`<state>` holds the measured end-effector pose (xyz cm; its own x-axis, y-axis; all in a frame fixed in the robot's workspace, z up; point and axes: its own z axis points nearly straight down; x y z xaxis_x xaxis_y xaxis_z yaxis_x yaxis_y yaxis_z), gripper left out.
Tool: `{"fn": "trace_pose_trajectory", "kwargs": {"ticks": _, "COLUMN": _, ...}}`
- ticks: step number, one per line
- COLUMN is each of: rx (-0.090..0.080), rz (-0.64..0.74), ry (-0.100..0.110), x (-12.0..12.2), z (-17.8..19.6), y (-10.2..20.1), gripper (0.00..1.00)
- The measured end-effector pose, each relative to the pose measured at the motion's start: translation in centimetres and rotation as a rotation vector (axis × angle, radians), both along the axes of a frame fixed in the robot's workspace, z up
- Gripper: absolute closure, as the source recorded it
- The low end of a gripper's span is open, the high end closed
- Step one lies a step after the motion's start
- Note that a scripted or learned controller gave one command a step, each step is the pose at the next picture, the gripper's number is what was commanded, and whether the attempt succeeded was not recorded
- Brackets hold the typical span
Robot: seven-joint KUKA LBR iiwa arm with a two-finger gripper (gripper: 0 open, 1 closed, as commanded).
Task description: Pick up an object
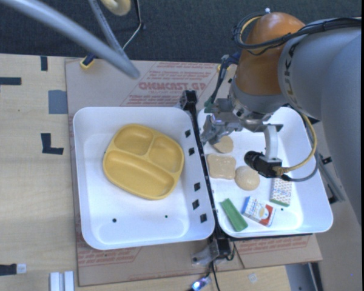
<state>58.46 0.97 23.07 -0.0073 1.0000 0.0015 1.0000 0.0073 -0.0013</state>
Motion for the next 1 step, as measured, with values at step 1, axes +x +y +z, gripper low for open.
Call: {"fn": "trace_pose_trajectory", "kwargs": {"ticks": 1, "rx": 0.0, "rz": 0.0, "ry": 0.0, "x": -0.79, "z": 0.67, "y": 5.41, "gripper": 1.0}}
